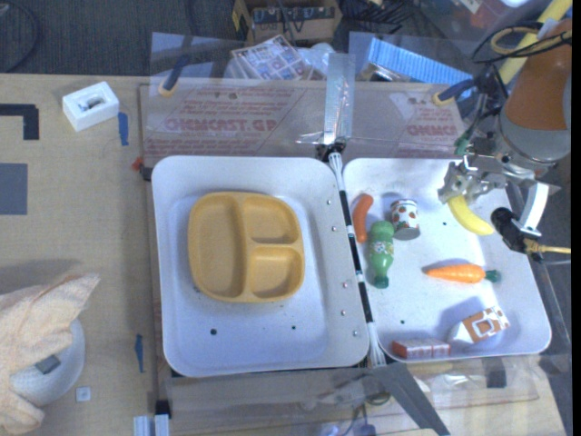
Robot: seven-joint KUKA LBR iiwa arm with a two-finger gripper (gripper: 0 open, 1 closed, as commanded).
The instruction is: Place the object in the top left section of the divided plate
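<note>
End effector [465, 189] over the right bin [531, 334], finger state unclear, banana [472, 216] just beneath, touching.

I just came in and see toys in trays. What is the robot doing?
The robot arm's gripper is down in the right bin, right by the banana. I can't tell if it has grabbed it. Two carrots, a green bottle and a small can lie nearby. The yellow divided plate waits in the left bin with nothing on it.

Bench [73, 234]: two white bins [182, 334] [531, 330], small white box [90, 105], possibly cloth [41, 312].
</note>
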